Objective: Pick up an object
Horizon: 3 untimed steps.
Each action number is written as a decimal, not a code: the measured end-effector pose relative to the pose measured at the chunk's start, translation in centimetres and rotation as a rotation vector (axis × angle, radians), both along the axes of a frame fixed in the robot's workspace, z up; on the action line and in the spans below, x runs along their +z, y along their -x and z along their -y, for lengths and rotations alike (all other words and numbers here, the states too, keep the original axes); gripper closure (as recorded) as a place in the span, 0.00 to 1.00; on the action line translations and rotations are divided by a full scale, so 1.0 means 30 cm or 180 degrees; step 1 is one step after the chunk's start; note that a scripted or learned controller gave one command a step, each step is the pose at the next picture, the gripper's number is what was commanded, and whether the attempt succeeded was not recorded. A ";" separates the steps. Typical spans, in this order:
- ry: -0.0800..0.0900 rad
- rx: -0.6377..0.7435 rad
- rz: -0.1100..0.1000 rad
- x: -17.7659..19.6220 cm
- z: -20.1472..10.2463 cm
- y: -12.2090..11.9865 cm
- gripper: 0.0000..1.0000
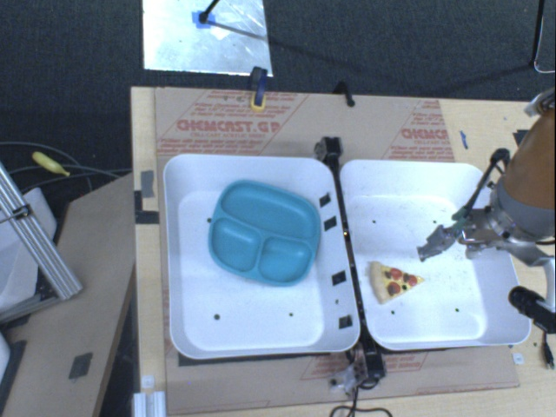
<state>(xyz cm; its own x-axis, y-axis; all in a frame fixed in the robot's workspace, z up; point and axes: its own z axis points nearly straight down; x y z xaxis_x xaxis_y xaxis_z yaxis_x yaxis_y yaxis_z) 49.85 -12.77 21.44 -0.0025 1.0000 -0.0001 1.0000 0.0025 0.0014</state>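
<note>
A toy pizza slice (393,281) lies flat in the right white bin (408,198), near that bin's front left corner. A blue divided plate (263,233) sits in the middle of the left white bin (195,302). My gripper (432,247) reaches in from the right over the right bin. Its tip hangs a little above and to the right of the pizza slice, apart from it. Nothing shows in its grasp.
Black clips (334,224) line the seam where the two bins meet. The bins rest on a cardboard sheet (226,124). A shiny metal sheet (207,24) lies beyond the bench at the back. The arm's grey body (530,189) covers the right bin's right edge.
</note>
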 end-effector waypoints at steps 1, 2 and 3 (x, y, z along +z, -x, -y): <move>-0.0010 0.0017 -0.0020 -0.228 -0.138 -0.002 0.00; 0.0020 -0.0009 0.0022 -0.432 -0.133 -0.009 0.00; 0.0010 -0.0008 0.0043 -0.381 -0.136 -0.018 1.00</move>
<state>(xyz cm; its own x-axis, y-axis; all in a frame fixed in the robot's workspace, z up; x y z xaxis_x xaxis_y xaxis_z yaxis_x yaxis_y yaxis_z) 50.39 -8.68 10.03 0.0000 1.0000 -0.0032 0.9999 0.0000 0.0148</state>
